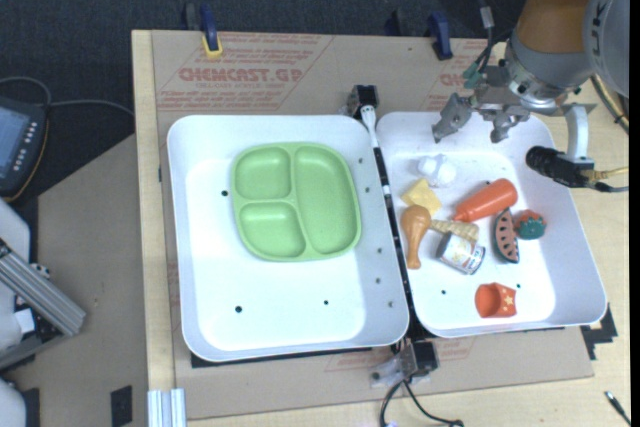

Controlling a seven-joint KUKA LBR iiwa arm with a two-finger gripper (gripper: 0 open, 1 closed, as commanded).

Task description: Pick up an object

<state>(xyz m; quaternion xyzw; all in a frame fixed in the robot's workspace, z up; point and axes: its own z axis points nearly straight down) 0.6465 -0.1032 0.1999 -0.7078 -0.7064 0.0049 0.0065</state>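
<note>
- Left bin (200,315): holds a green tray (296,200), three compartments.
- Right bin (580,265): the pickable clutter, none lifted yet, so the whole pick is left.
- Gripper (478,123): at the bin's 12 o'clock edge, jaws spread wide, holding nothing.
- Carrot (486,200): likeliest target, orange, tilted, mid-bin.
- Can (462,257): at carrot's 7 o'clock.
- Red cup (495,299): at 6 o'clock.
</note>
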